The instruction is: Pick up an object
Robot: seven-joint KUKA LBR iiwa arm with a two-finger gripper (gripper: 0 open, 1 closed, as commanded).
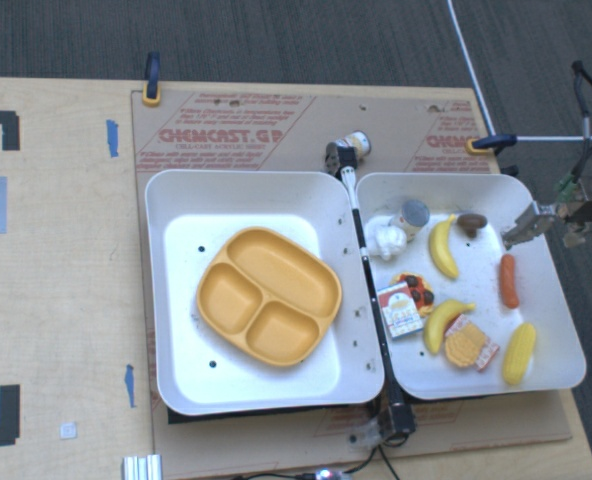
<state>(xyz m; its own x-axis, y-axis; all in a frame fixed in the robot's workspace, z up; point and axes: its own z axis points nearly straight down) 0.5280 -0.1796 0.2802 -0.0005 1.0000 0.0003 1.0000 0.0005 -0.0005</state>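
Presently, the gripper (pixel 529 226) sits at the far right edge of the right bin (pixel 561 363), just over its rim, with only the tip of the arm showing at the frame's right side. Whether it is spread wide or closed cannot be told from this angle; nothing is seen between its tips.

The right bin holds the loose items. A banana (pixel 442 245) lies upright near the top centre, with a brown object (pixel 472 224) just beside its upper end. A red sausage (pixel 509 280) lies nearest the gripper, apart from it. A second banana (pixel 443 322) lies lower, touching a waffle-like piece (pixel 467 345). A yellow lemon-shaped item (pixel 519 352) rests at lower right. A small carton (pixel 401 310), a white crumpled item (pixel 385 236) and a grey cup (pixel 413 214) sit toward the bin's left side.

The left bin (pixel 166 278) carries a yellow divided plate (pixel 267 295).
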